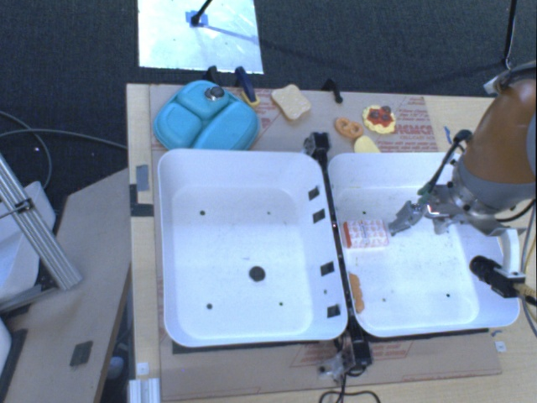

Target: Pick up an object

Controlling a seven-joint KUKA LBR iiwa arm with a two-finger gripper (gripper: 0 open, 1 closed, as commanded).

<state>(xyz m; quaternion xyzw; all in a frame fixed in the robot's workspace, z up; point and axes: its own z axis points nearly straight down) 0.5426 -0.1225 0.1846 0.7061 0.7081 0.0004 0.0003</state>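
Note:
A small white box with red print (366, 233) lies in the right bin (470, 309), close to its left wall. My gripper (404, 218) hangs just to the right of the box, low over the bin floor, and nothing shows in its grasp. A thin orange piece (356, 292) lies along the same wall, nearer the front. In the left bin (185, 225) sits a small dark round object (257, 273).
Behind the bins lie a blue sectioned plate (205, 116), a toast slice (291, 102), a pretzel (347, 127), a small pizza toy (379, 118) and a yellow piece (366, 144). The arm's orange-banded body (503, 133) looms over the right bin's right side.

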